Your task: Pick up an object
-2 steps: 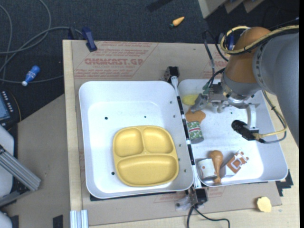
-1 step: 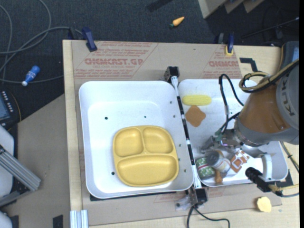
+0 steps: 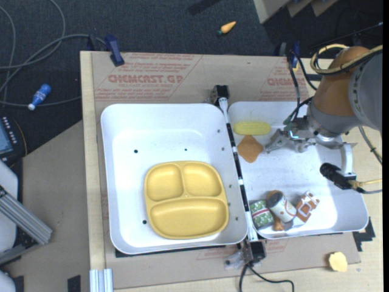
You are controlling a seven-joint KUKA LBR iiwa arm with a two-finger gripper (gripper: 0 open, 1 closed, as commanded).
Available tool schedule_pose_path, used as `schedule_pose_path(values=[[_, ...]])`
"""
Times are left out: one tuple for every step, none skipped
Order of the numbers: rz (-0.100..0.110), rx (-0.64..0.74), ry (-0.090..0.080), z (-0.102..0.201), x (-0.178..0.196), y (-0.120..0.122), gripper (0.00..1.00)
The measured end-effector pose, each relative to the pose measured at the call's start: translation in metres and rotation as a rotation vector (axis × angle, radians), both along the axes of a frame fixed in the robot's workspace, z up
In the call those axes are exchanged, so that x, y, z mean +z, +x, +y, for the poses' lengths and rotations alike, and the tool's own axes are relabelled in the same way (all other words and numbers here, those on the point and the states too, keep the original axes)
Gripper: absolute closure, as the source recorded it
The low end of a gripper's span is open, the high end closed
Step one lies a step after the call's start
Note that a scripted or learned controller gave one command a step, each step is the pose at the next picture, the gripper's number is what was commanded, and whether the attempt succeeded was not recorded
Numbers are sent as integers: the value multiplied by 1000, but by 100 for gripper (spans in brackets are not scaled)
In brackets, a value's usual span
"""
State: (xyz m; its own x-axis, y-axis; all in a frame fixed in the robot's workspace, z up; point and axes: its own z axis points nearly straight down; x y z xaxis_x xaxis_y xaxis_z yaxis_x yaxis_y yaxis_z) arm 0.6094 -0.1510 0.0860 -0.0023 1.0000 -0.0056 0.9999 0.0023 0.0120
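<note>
Far to the left of the jaws, in the left bin [image 3: 115,163], a yellow divided plate [image 3: 185,199] with 3 compartments is seen lying flat; it is well apart from the arm and is not being approached.

In the right bin [image 3: 346,224], the candidate objects are found. Just left of the jaws, an orange wedge-shaped piece [image 3: 250,148] is seen lying near the divider, with a yellow corn-like piece [image 3: 251,128] just beyond it toward the bin's far wall. The 2 are close together and may be touching. Well below the jaws, at the near wall, a cluster is seen: a green patterned item [image 3: 260,212], a small can-like item [image 3: 281,206] and a brown-and-white toy [image 3: 307,204], packed tightly.

The gripper [image 3: 281,140] is held low over the bin, with 2 thin grey fingers [image 3: 275,141] splayed toward the orange piece. The jaws appear to be spread apart with nothing between them, though the view here is small and cluttered, so the exact gap is hard to judge. Nothing is held, so the pick is judged not yet made.

Several risks are suggested. Because the orange piece lies slightly left of the fingertips, a straight descent could miss it or clip only its edge, and it could be pushed against the divider. The corn piece could be nudged or caught alongside. The bin floor could also be struck if the descent is too deep.
</note>
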Motion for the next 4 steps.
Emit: schedule_pose_path(values=[[38,9,5,62,-4,51,0],[40,1,10,52,-5,52,0],[40,-1,6,55,-5,51,0],[40,-1,5,55,-5,51,0]])
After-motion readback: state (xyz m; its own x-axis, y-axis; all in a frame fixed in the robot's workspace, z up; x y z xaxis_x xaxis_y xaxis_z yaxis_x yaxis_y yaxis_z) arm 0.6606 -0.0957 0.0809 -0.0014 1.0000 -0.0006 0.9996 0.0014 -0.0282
